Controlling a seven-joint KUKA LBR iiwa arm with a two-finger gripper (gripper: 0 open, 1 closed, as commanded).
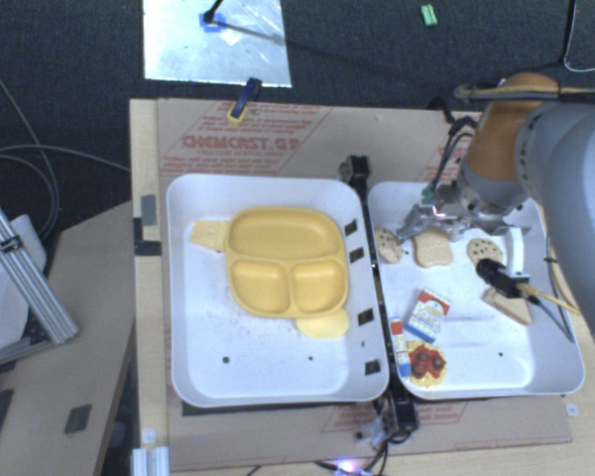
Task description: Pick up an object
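Over right bin (550,365), tool (426,216) hangs low.

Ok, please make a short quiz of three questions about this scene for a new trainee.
1. True or false: the yellow divided tray lies in the right bin.
2. Which object is nearest the gripper? A) toast-shaped piece B) small carton C) strawberry picture card
3. Fill in: the cookie with dark chips lies in the ____ bin.

Key: 1 false, it lies in the left bin. 2 A. 3 right.
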